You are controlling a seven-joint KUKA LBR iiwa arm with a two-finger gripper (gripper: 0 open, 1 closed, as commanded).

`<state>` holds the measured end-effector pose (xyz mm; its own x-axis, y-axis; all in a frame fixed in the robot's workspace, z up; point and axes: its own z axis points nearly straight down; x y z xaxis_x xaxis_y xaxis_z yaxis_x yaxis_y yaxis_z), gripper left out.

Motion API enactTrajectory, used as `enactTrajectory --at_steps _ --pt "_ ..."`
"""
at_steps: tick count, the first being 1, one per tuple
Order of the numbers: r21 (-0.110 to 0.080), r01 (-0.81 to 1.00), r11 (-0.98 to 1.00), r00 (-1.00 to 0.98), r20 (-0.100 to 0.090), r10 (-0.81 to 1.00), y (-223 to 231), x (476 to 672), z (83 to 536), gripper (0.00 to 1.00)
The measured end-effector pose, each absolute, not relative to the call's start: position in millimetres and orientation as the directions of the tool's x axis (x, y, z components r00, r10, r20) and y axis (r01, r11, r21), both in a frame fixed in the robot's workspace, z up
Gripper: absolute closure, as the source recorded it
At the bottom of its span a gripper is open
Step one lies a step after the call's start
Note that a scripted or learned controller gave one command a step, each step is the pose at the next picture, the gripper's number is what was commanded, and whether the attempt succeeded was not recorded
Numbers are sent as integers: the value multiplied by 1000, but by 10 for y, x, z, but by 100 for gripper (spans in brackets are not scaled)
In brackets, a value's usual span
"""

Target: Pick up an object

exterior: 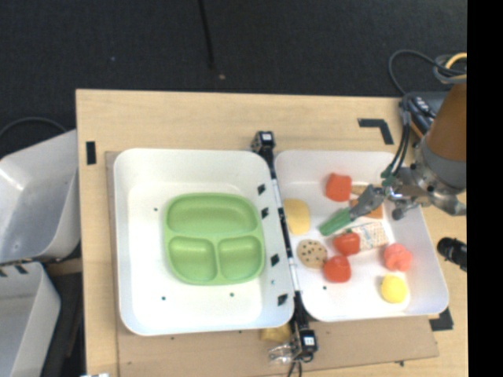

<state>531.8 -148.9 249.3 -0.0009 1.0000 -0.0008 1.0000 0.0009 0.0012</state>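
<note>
Grey metal at the wrist: your gripper (376, 200) sits over the upper middle of the right bin (436, 277), hanging from the arm (449, 136) that comes in from the right with its orange band above it.
Grip state: you cannot tell from this view whether the fingers are apart or together; nothing is clearly seen between them.
Green object (339, 220): a long, flat green piece, tilted, running from just under the gripper down and to the left; its upper end meets the gripper, but whether it is pinched there is unclear.
Orange-red block (339, 186): just left of the gripper, near the bin's upper part.
Printed card or packet (372, 233): pale with small markings, lying just below the gripper.
Red pieces: one (346, 243) touching the packet's left side, another (337, 269) below it.
Cookie (312, 252): round, brown-speckled, left of the red pieces.
Pale yellow lump (297, 215): near the bin's left wall.
Pink-red lump (398, 257): right of the packet.
Yellow ball (394, 289): lowest, toward the bin's right corner.
Left bin (141, 289): you see a light green divided plate (214, 237) with three compartments lying in it.
</note>
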Motion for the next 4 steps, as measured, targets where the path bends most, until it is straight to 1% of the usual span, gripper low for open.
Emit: enactTrajectory --at_steps 1,2,3,4 --pt "-15 1000 -1 1 4 1000 -1292 4852 1190 0" --pt "10 1000 -12 12 -2 1000 -1321 4924 1389 100" --pt "9 1000 11 -11 2 1000 -500 5288 2049 100" --pt "18 1000 5 -5 0 1000 -476 4908 3488 100"
